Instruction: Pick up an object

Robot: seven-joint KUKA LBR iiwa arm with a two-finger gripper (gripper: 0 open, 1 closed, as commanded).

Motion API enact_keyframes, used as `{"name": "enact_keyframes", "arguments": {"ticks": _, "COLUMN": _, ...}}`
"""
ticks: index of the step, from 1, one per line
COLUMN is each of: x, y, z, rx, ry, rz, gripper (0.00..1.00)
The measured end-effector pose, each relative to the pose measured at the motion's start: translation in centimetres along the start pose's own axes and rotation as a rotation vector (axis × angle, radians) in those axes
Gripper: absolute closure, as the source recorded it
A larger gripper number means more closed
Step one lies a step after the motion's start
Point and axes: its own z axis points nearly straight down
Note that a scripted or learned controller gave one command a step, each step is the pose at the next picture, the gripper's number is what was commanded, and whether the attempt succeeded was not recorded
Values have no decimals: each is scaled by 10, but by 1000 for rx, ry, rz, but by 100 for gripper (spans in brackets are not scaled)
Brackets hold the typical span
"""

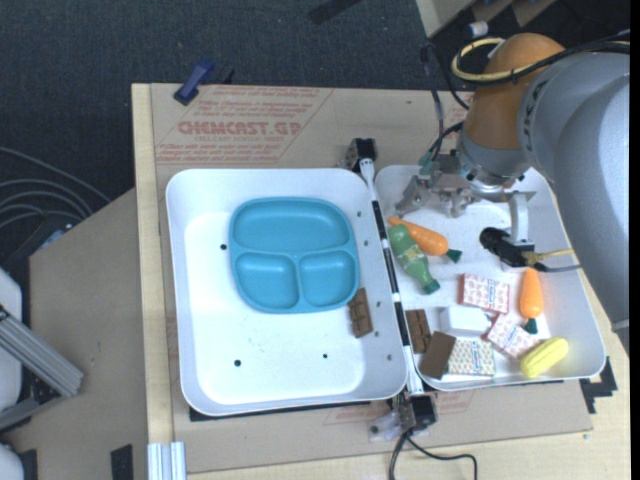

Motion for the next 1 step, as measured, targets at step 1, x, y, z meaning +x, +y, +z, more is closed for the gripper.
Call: {"name": "enact_keyframes", "arguments": {"ticks": 1, "x": 0, "y": 0, "z": 0, "rx": 0, "ry": 0, "rz": 0, "gripper": 0}}
